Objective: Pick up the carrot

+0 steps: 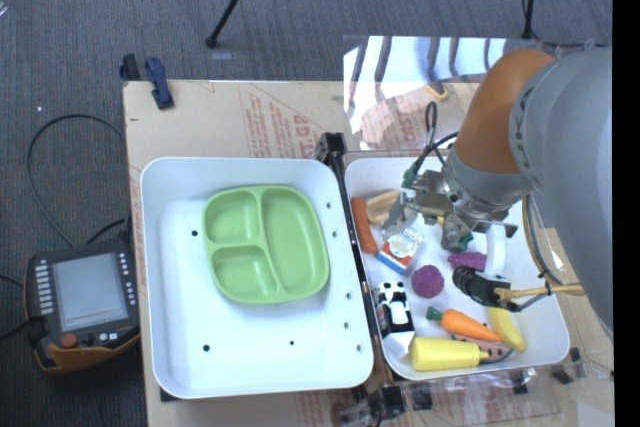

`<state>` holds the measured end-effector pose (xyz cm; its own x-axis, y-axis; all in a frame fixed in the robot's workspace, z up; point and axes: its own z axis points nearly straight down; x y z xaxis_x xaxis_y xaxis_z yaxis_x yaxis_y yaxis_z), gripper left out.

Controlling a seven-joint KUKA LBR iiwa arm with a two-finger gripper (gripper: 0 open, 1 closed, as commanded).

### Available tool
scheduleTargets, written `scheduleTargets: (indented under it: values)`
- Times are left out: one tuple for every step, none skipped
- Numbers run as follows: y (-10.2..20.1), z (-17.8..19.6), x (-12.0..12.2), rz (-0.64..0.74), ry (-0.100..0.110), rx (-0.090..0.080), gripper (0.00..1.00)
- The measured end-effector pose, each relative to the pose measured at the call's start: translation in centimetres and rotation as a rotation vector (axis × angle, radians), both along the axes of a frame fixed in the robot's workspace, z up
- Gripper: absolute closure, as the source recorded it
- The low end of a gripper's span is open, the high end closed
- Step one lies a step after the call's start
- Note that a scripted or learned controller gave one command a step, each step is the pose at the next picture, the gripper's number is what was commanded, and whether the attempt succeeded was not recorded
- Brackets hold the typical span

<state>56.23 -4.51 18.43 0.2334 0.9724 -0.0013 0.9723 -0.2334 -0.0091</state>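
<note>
Carrot: we find it low in the right bin, long axis slanting across, leafy end leftward.
Gripper: we place it up-left of the carrot, well apart; grip state we cannot tell.
Surroundings: yellow bottle just below; purple ball between.

The grey arm is reached in from the right, orange band bent downward, pincer lowered.
</note>
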Motion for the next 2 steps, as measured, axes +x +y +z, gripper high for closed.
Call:
scheduleTargets:
  values:
    - [-4.3, 1.7, -7.8, 0.013, 0.000, 0.001, 0.00]
    - [-9.1, -8.2, -8.3, 0.211, 0.005, 0.005, 0.00]
